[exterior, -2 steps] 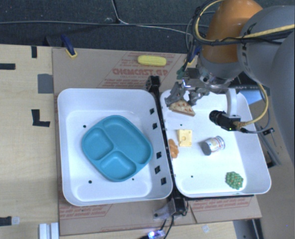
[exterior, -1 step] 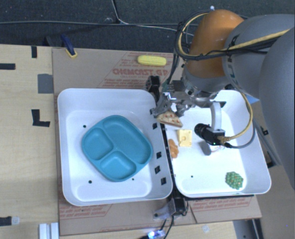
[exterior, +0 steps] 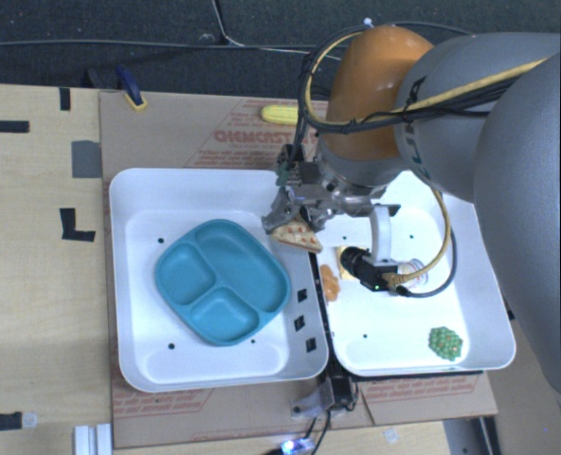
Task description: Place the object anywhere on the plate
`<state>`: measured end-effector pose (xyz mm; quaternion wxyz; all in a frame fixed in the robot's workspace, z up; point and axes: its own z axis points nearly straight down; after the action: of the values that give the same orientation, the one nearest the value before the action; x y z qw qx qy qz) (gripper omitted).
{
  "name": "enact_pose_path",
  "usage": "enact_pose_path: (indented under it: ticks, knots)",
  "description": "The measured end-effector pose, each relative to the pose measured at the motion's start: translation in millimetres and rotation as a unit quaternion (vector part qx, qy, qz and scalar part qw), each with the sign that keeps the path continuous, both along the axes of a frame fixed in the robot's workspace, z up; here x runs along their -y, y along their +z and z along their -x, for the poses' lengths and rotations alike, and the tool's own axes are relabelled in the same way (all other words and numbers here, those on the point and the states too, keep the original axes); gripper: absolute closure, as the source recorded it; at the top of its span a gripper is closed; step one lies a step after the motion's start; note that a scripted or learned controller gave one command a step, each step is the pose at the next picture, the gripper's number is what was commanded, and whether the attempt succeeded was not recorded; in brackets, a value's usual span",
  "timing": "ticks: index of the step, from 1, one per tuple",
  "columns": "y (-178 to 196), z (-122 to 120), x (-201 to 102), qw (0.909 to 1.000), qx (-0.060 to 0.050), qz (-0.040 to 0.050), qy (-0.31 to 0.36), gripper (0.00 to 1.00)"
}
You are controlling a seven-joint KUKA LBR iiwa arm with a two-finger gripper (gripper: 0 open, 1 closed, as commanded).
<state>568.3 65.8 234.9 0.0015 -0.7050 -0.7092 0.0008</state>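
The grey arm with the orange band reaches in from the right of the frame and ends in the two-finger gripper (exterior: pixel 295 218) at centre, above the seam between the two shallow white bins. The fingers pinch a tan, wedge-shaped flat object (exterior: pixel 299 236), which hangs over the right rim of the left bin (exterior: pixel 129 254). The blue, three-compartment plastic plate (exterior: pixel 222 281) lies in the left bin, just left of and below the wedge, apart from it. In the right bin (exterior: pixel 479 282) lie a small orange piece (exterior: pixel 329 283) near the left wall and a green, knobbly round item (exterior: pixel 445 343) at lower right. A yellow object (exterior: pixel 280 115) lies on the worktop above the bins.
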Motion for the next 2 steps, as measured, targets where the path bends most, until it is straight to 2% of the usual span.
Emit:
enact_pose_path:
  ticks: [1, 2]
  knots:
    - [-20, 30, -41, 1.0, -0.001, 0.0005, -0.001, 1.0]
    - [-9, 33, -46, 1.0, 0.001, 0.0005, -0.002, 1.0]
